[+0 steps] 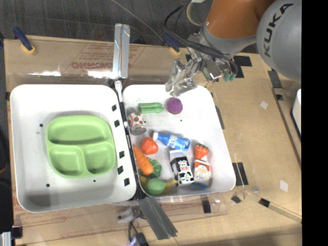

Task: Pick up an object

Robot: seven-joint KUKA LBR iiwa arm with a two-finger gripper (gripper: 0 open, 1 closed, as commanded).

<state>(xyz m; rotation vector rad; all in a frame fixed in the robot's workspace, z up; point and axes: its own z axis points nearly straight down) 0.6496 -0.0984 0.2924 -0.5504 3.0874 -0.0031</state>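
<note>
My gripper hangs over the far edge of the right bin, just above and left of a purple ball. Its fingers look spread, with nothing between them. In that bin lie a green pepper-like piece, a small red-and-white can, a blue bottle, a tomato, a carrot, a black-and-white carton, a strawberry carton and a green pear.
The left bin holds a green divided plate. A metal bar stands at the back between the bins. Cardboard bench surface lies to the right of the bins.
</note>
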